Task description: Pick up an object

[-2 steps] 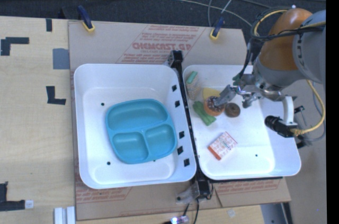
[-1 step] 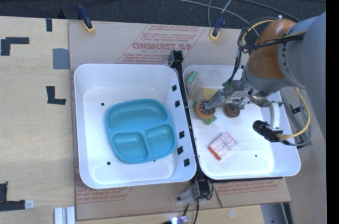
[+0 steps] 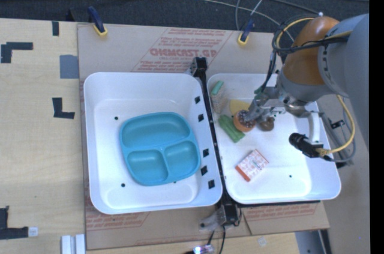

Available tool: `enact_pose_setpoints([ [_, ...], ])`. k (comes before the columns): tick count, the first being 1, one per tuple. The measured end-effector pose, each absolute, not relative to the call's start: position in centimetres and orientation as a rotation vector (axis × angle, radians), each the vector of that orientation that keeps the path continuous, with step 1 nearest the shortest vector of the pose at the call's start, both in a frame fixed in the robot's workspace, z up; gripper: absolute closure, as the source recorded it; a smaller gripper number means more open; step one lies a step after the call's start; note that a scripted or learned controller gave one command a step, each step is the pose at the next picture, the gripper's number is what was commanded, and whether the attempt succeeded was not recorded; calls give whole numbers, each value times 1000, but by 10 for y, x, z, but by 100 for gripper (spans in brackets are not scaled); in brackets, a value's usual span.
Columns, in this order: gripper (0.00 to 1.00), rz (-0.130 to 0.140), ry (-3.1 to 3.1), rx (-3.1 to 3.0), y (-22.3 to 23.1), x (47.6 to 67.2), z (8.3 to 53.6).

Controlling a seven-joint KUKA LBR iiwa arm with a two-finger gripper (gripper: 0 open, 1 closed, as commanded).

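In the right bin [image 3: 312,184] lie several small objects. A green bar [image 3: 230,128] rests near the bin's left wall, with a yellow piece [image 3: 238,107] just behind it and a pale mint item [image 3: 216,88] at the back left corner. An orange-brown round object [image 3: 244,121] sits beside the green bar. A small red and white box [image 3: 251,165] lies toward the front. My gripper [image 3: 257,116] is down in the bin over the orange-brown object and a dark item beside it; the fingers blur into the clutter.
The left bin [image 3: 99,96] holds a blue divided plate [image 3: 159,147]. A black divider strip [image 3: 207,127] runs between the bins. Cables loop above the arm at the back right, and two clamps [image 3: 98,22] pin the cardboard's far edge.
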State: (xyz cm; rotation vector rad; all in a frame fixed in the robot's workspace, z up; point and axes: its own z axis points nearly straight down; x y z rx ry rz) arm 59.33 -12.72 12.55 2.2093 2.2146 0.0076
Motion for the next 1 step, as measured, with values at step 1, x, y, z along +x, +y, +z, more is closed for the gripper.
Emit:
enact_pose_setpoints([
  [1,100,2,2222,2219,-126,596,168],
])
